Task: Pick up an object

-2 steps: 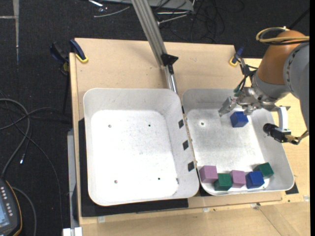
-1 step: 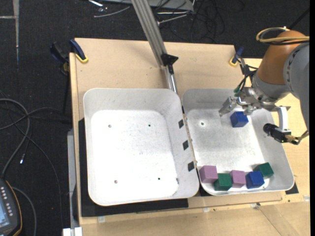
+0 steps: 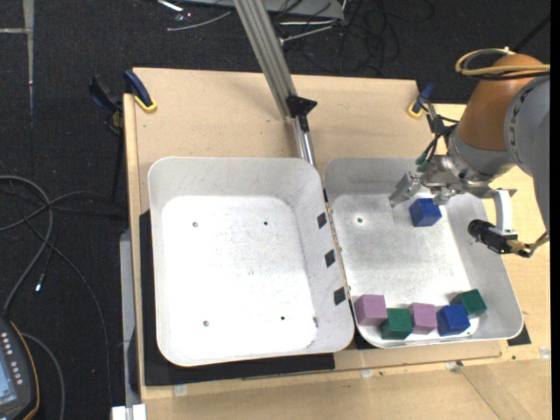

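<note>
A blue cube (image 3: pixel 425 212) sits in the upper part of the right bin (image 3: pixel 385 243), directly under my gripper (image 3: pixel 418 191). The gripper hangs from the grey arm with the orange band, which reaches in from the right. It is right over the cube's upper edge, and the arm's wrist hides where the two meet. Along the right bin's front edge lie a purple cube (image 3: pixel 371 307), a green cube (image 3: pixel 398 322), a second purple cube (image 3: pixel 424 316), a second blue cube (image 3: pixel 452 319) and a second green cube (image 3: pixel 472 302).
The left bin (image 3: pixel 166 234) stands next to the right one, and their rims meet at the middle. A metal pole (image 3: pixel 271 51) slants down to the bench behind the bins. Clamps grip the bench's far corners.
</note>
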`<move>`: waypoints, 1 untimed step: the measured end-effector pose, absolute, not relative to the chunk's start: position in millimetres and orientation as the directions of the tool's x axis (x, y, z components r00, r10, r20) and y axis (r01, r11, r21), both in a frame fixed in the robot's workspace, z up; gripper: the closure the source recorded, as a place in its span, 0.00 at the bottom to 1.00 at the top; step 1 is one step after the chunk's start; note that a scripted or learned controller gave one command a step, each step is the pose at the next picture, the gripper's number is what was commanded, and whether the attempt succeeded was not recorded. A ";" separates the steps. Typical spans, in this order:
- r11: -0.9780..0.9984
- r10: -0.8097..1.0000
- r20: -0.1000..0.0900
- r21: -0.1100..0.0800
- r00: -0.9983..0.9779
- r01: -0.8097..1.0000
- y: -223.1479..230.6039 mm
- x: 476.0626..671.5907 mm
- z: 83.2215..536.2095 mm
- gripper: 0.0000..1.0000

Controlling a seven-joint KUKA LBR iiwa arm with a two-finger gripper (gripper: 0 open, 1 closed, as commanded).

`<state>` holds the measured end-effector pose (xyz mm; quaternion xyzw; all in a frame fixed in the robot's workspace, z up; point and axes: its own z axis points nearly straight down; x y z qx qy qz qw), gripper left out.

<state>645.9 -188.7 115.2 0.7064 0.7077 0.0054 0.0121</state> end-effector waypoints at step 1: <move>0.005 1.000 -0.010 0.025 -0.004 1.000 -188.0 646.0 114.7 0.00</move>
